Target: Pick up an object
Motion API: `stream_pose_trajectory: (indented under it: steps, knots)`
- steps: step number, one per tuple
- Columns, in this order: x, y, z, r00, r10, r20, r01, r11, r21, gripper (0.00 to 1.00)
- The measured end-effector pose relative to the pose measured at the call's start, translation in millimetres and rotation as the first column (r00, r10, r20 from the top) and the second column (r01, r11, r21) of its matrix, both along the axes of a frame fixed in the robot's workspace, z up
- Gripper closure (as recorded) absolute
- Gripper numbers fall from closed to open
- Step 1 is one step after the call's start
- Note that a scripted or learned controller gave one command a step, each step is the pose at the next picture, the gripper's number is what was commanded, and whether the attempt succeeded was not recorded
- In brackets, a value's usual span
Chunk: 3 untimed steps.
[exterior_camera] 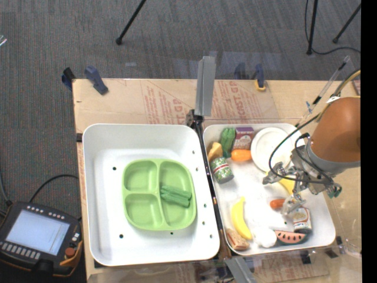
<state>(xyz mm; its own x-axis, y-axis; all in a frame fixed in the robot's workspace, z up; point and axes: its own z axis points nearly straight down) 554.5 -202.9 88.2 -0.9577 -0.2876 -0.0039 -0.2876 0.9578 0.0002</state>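
Note:
My gripper (pixel 294 204) hangs low over the right side of the right bin (pixel 327 214), beneath the orange band of the arm (pixel 337 131). It is right above a small labelled jar (pixel 301 218) and may be touching it. A small red piece (pixel 277 204) lies just left of the gripper and a yellow item (pixel 286 185) sits partly under the wrist. Also in this bin are a banana (pixel 238 217), a watermelon slice (pixel 293 237), a white egg (pixel 265 238) and a green can (pixel 222 170).
A white plate (pixel 270 148), an orange carrot (pixel 241 155), a green vegetable (pixel 228 138) and a purple box (pixel 244 135) fill the right bin's far end. The left bin (pixel 106 158) holds a green divided plate (pixel 141 193) with green beans (pixel 175 195).

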Motion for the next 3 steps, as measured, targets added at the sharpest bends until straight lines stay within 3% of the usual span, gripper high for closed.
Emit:
stream_pose_trajectory:
  steps: [1, 2, 3]
  knots:
    - [-40.8, -0.8, -1.1, 0.989, -0.147, -0.004, 0.147, 0.989, 0.001, 0.00]
    - [-15.8, -5.5, -0.8, 0.996, -0.093, -0.003, 0.093, 0.996, 0.001, 0.00]
    - [-13.3, 6.3, -1.1, 1.000, -0.017, -0.004, 0.017, 1.000, 0.001, 0.00]
